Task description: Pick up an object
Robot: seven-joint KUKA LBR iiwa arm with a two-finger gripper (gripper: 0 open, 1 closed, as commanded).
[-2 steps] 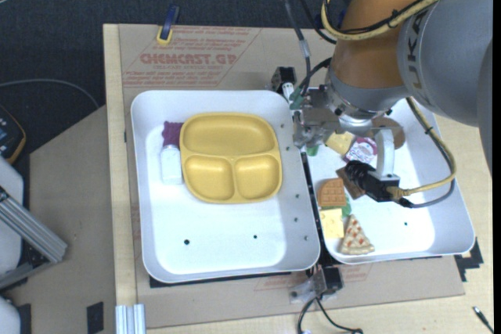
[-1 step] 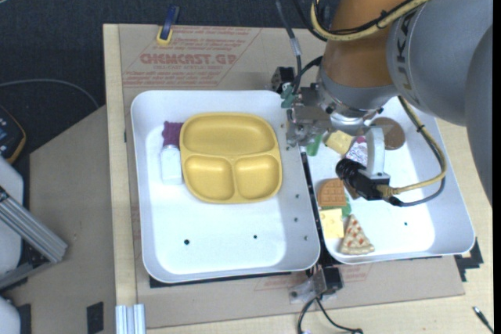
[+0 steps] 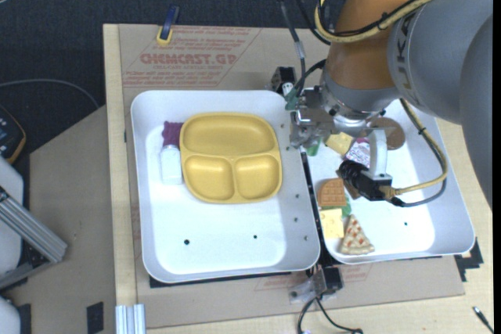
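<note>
The grey arm with its orange band reaches down into the right bin [image 3: 438,231]; its gripper [image 3: 313,138] hangs low near that bin's left wall, beside a small green piece and a pale yellow piece [image 3: 339,142]. In front of it lie toy foods: a brown waffle-like square [image 3: 332,192], a yellow cheese block [image 3: 332,223] and a pizza slice [image 3: 355,237]. A brown round piece [image 3: 391,135] shows behind the wrist. The left bin [image 3: 156,238] holds a yellow divided plate [image 3: 231,156], with a purple object [image 3: 171,132] and a white bottle [image 3: 170,165] at its left.
Black cables loop from the wrist across the right bin [image 3: 415,195]. A cardboard sheet [image 3: 188,55] lies behind the bins, with a blue-and-yellow clip [image 3: 167,27] on its edge. Dark floor surrounds the bench.
</note>
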